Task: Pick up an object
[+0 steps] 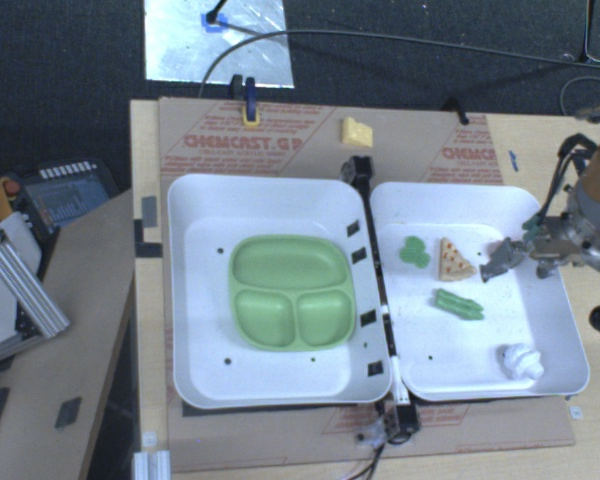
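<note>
The right bin [555, 313] holds a small green leafy toy [414, 252], a pizza slice [454, 260], a green pea pod [459, 304] and a crumpled white piece [520, 361] near its front right corner. My gripper [498, 261] comes in from the right and hovers over the right bin. It sits just right of the pizza slice and above the pea pod in the view. Nothing shows in its grasp.
The left bin [195, 268] carries a green divided plate [291, 291]. A yellow cheese wedge [357, 132] lies on the cardboard behind the bins. A black divider with clips [372, 278] runs between the bins. Cables cross the dark floor at the back.
</note>
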Robot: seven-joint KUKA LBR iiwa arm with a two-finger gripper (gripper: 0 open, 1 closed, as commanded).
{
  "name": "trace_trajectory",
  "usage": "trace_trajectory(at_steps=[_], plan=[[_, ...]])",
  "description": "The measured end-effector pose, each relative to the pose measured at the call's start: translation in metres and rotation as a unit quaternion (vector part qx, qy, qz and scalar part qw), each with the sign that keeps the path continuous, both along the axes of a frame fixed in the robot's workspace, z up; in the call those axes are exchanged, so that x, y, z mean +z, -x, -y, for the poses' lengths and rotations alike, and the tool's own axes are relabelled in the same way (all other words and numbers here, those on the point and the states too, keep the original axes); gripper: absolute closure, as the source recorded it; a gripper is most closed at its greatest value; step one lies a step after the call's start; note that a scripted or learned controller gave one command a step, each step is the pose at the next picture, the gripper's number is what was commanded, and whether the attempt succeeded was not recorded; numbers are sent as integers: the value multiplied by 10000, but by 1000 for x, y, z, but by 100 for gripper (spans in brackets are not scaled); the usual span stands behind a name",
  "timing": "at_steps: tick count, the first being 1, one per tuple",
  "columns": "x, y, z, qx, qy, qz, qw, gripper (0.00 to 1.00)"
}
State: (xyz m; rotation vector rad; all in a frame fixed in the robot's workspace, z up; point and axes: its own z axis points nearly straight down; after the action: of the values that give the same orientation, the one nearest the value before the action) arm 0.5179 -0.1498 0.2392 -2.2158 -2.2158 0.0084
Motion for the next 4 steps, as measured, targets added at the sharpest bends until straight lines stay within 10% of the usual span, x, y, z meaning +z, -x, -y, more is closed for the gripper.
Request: trace_trajectory(at_steps=[1,4], plan=[[6,-2,0,15,10,54,10000,0],[-151,1,-5,3,2,26,10000,0]])
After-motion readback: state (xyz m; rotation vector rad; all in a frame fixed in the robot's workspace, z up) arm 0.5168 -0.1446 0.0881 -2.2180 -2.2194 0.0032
